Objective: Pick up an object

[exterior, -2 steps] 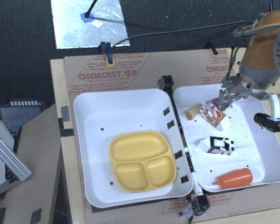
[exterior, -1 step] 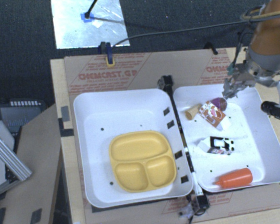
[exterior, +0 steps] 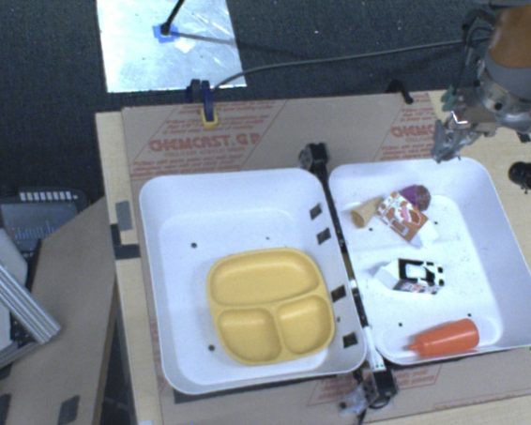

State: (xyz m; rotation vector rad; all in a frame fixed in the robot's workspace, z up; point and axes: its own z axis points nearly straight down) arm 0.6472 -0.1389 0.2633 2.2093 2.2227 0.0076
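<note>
Gripper (exterior: pixel 449 145) hangs over right bin's (exterior: pixel 508 228) far rim, fingers' state unclear; cardboard (exterior: pixel 266 127) reads "CHEMCAST GP"

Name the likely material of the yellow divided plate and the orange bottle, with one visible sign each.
Yellow divided plate: probably moulded plastic, matte, with rounded compartment walls and even colour. Orange bottle: seemingly smooth plastic, uniform colour, slight sheen; too small to be sure.

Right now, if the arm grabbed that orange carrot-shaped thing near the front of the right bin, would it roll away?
The orange carrot looks rounded and tapered, lying on its side, so it would probably roll in a curve if nudged. It looks like smooth plastic, possibly slippery, and likely light.
</note>
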